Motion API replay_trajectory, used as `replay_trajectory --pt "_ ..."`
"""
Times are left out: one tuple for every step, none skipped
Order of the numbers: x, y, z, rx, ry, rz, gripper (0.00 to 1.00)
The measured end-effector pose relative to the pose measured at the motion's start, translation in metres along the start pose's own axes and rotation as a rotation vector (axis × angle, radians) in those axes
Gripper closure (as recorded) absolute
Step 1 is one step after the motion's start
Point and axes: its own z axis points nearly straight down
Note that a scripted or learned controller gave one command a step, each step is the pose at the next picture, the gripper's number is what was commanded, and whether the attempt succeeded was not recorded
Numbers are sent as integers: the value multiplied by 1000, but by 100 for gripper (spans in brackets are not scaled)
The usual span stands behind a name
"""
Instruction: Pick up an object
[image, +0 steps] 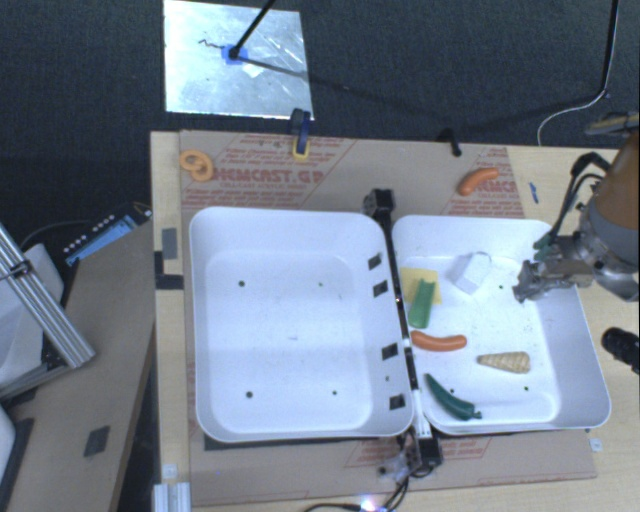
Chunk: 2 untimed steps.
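**Five toy foods in the right bin, pincer hanging over its right side**

Nearest the camera, at the front of the right bin (585, 395), lies one dark green pepper-like piece (452, 397), down and to the left of the pincer (528, 284). One tan cone (504, 361), ridged like a waffle cone, lies below the pincer and slightly to its left. One orange sausage (438, 341) lies further left, beside the divide between the bins. One green stick on a yellow wedge (421, 296) sits well to the pincer's left, by the bin's left wall. One white block (470, 271) lies just to the pincer's left, the closest thing to it, but apart from it.

The pincer hangs over the right part of the right bin, on the grey arm (612, 240) that comes in from the right. Whether its fingers are spread or pressed together I cannot tell; nothing is seen between them.

The left bin (290, 325), one of two white bins, lies far to the pincer's left.

Outside the bins, on the cardboard sheet (420, 165), a second orange sausage (477, 181) lies above and left of the pincer, and one pretzel-shaped piece (197, 165) lies at the far left corner. One yellow and blue clamp (300, 134) sits at the sheet's back edge.
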Motion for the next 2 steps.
replay_trajectory --pt "-26 16 -35 -1 -1 4 100" --pt "-82 -11 -44 2 -2 7 100"
